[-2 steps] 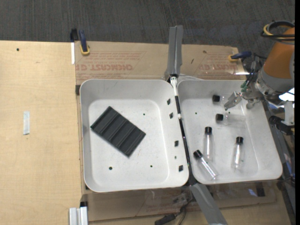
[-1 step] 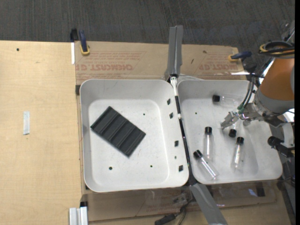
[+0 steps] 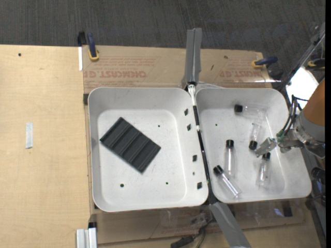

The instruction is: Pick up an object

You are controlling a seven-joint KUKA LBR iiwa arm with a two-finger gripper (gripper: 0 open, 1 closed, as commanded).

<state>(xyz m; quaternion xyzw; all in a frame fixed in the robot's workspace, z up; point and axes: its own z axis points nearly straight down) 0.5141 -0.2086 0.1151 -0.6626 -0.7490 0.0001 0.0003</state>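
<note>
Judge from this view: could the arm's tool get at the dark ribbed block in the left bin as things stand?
Probably yes. The dark ribbed block lies flat and alone in the left bin, open from above. The tool sits low in the right bin among clear vials, so it must rise over the shared rim.

Grey arm point(image 3: 310, 130) with orange band point(image 3: 319, 99)

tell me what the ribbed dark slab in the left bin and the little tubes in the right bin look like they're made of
Ribbed slab: likely moulded plastic or rubber, matte dark grey, with parallel ridges and no shine. Tubes, e.g. one: clear plastic or glass, hard to tell which; the white bin shows through them, and they carry black caps.
</note>
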